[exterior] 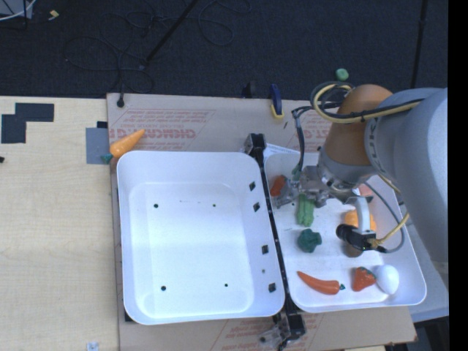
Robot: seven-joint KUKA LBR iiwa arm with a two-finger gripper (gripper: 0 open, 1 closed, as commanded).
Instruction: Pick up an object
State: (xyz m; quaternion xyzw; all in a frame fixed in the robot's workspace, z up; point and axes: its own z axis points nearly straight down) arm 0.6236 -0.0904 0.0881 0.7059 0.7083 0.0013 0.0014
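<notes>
Green oblong veg in right bin, upper-left part, long axis near vertical in frame, top end up under end effector. End effector just above/at its top; fingers blurred by wrist hardware, spread can't tell, grip can't tell. Small red item by divider, partly hidden. Green broccoli-like lump just below. Red chili lying slantwise, stem end right. Orange item half covered by arm and cables. Carrot on surface, outside left bin.
</notes>
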